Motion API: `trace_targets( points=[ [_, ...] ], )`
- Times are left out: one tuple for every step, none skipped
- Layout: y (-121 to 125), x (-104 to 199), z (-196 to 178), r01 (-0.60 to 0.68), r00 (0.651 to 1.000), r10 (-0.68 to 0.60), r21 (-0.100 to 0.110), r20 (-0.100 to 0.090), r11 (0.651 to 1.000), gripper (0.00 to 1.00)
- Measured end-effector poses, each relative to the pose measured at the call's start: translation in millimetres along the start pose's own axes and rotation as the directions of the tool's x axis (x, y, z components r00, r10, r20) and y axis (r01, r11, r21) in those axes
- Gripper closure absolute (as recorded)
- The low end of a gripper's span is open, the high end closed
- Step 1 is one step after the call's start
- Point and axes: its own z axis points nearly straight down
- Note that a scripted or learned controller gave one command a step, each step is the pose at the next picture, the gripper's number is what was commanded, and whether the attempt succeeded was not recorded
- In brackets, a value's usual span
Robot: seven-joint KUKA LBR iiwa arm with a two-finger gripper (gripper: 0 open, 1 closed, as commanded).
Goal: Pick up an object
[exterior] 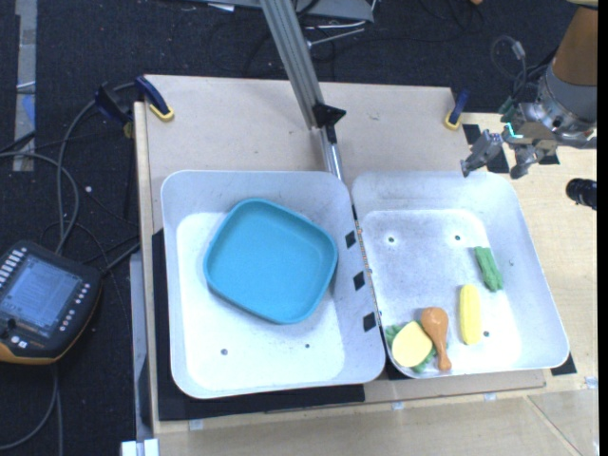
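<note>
The claw (pixel 501 154) is seen spread, nothing between its fingers, above the right bin's (pixel 418 198) one o'clock corner. At its five o'clock, a yellow piece (pixel 469 313), green piece (pixel 489 268) and orange drumstick (pixel 436 328) are laid.

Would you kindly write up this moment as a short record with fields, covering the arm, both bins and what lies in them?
arm: gripper hangs above the far right corner of the right bin, jaws apart, nothing between them
left bin: one blue plate, lying flat
right bin: green piece near the right wall; yellow piece just nearer the camera than it; orange drumstick-shaped piece and a round yellow piece at the near edge
task status: no object picked up yet
</note>
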Motion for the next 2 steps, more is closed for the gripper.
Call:
trace_targets(
  points=[
    [0,0,0,0.0,1.0,0.0,0.0,0.0,1.0,0.0],
    [2,-1,43,0.0,1.0,0.0,0.004,-0.001,1.0,0.0]
  ],
)
